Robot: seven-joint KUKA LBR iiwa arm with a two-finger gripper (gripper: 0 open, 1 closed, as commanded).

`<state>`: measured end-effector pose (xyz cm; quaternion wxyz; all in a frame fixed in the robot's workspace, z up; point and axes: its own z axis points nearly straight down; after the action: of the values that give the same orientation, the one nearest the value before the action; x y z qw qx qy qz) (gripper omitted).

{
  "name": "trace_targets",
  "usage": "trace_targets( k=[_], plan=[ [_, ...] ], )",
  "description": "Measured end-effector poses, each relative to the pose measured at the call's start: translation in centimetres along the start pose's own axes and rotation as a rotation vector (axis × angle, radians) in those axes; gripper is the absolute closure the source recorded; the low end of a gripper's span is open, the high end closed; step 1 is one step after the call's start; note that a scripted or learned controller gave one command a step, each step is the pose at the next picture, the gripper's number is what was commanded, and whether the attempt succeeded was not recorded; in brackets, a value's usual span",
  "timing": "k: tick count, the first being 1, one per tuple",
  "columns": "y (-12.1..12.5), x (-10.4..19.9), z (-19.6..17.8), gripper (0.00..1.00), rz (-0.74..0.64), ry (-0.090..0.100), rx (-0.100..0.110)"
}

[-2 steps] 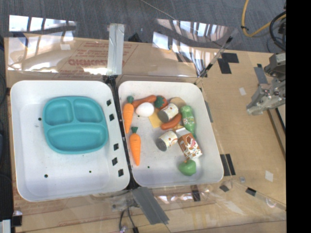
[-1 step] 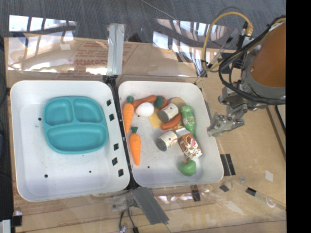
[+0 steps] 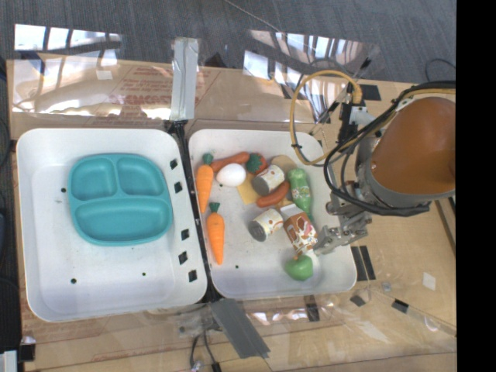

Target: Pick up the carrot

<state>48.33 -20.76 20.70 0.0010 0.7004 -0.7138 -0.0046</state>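
Arm: grey body with orange band (image 3: 415, 147) enters from the right and hangs over the right edge of the right bin (image 3: 232, 281), wrist turned down toward the bench.
Cables: black and yellow loops (image 3: 310, 115) run from the arm's upper side across the bin's top right corner.
Gripper: metal end (image 3: 341, 235) sits at the bin's right rim, just beside the patterned can; whether it is apart or together cannot be told from this slant, and nothing is seen clamped in it.
Carrot: two show in the right bin. One carrot (image 3: 215, 237) lies near the left wall, lower half, green top up, tip pointing toward the near edge. Second carrot (image 3: 204, 188) lies just above it along the same wall. Both are well apart from the gripper.
Egg: white egg (image 3: 230, 175) rests beside the second carrot, touching a red sausage (image 3: 230, 161) above it.
Cans: small can (image 3: 266, 223) lies on its side mid-bin; patterned can (image 3: 301, 233) lies tilted to its right.
Green items: green vegetable (image 3: 300, 190) near the right side; green pear shape (image 3: 300, 267) at the lower right.
Left bin: white bin (image 3: 46, 285) holds a teal divided plate (image 3: 120, 198), three compartments, lying flat.
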Motion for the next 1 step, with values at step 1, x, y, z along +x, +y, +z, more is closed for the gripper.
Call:
trace_targets(
  k=[1],
  plan=[
    [-4.82, 0.05, -16.45, 1.0, 0.049, 0.008, 0.02]
  ],
)
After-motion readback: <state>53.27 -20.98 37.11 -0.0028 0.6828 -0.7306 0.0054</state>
